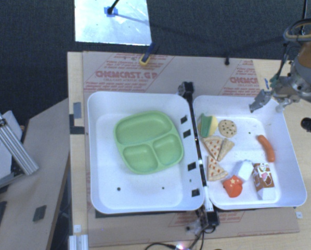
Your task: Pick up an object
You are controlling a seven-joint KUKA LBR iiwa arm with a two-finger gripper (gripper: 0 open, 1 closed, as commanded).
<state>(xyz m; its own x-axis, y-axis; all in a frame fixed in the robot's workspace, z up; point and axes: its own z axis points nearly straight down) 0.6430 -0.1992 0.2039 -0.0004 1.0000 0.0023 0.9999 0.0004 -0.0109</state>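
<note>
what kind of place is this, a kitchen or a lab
Most likely a robot lab test bench, not a kitchen: two white bins sit taped on cardboard, toy food such as a cookie fills one, and the arm's hand hovers at its edge.

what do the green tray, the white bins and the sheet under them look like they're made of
Green divided tray: likely moulded plastic, matte pale green, with smooth rounded compartment walls. White bins: probably thin formed plastic, slightly glossy, with soft rounded rims and corners. Sheet under them: looks like paper-masked cast acrylic or board; tan, flat, with repeated red printed lettering. The lettering hints at acrylic masking, but that is uncertain.
</note>
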